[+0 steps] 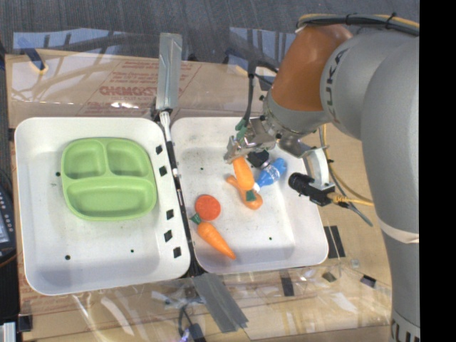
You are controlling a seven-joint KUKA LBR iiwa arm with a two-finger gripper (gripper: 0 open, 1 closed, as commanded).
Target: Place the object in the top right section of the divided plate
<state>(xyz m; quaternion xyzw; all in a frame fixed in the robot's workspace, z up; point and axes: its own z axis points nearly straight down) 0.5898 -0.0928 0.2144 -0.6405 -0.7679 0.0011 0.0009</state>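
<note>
Camera view: orange carrot (244, 182) with green tip, under gripper (251, 148).

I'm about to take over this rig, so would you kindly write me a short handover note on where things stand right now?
Gripper: low in the right bin, at the top end of an orange carrot-shaped toy; whether it grips the toy cannot be told from this view.
Job's things: the green divided plate sits in the left bin, nothing in its sections. In the right bin: the carrot toy by the gripper, a blue object beside it, a red round toy, and a second carrot near the front.
Done: nothing placed yet.
Left: secure an object, carry it over, set it in the plate's top right section.
</note>
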